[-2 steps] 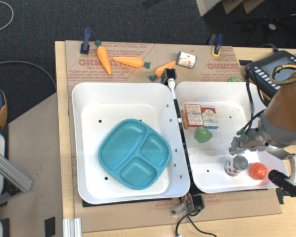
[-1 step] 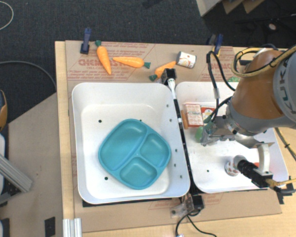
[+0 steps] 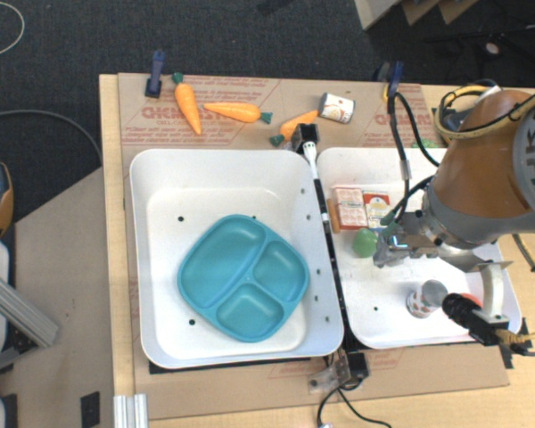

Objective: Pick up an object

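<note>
Cardboard-topped worktop, two bins. End effector over green ball, right bin; finger state unclear. Ball likely light, smooth, prone to roll: grip across middle.

Robot lab; cardboard-topped bench; white bins; loose cables.

One fixed camera looks down at a slant from above the surface, far enough back to take in both white bins and the dark floor beyond.
</note>
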Robot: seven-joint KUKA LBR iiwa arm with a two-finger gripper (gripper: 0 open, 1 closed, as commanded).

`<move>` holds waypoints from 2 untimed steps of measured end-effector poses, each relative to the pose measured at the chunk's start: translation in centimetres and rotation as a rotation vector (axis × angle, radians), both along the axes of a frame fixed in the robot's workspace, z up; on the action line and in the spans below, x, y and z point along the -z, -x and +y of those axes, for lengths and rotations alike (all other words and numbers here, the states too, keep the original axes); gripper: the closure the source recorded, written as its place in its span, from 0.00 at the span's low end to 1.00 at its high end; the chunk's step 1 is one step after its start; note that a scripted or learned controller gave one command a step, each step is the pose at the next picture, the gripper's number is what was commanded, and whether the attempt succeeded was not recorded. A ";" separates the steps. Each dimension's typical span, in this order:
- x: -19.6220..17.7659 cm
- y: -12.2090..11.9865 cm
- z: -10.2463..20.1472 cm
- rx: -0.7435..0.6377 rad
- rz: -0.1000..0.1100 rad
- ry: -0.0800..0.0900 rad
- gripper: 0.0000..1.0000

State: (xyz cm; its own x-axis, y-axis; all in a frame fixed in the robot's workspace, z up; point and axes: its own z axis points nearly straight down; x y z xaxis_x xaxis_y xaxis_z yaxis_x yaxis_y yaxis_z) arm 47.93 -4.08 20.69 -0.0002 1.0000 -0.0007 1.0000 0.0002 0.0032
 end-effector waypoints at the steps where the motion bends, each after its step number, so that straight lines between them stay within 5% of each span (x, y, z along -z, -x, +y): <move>1: -5.1 -0.1 10.0 -0.012 -0.003 -0.004 1.00; 2: -11.3 0.0 20.3 -0.014 -0.004 -0.007 1.00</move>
State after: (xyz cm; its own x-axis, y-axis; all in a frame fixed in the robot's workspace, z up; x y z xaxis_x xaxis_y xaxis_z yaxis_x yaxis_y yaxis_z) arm 47.92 16.24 31.98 -0.0138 0.9999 0.0059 0.9999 0.0138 0.0077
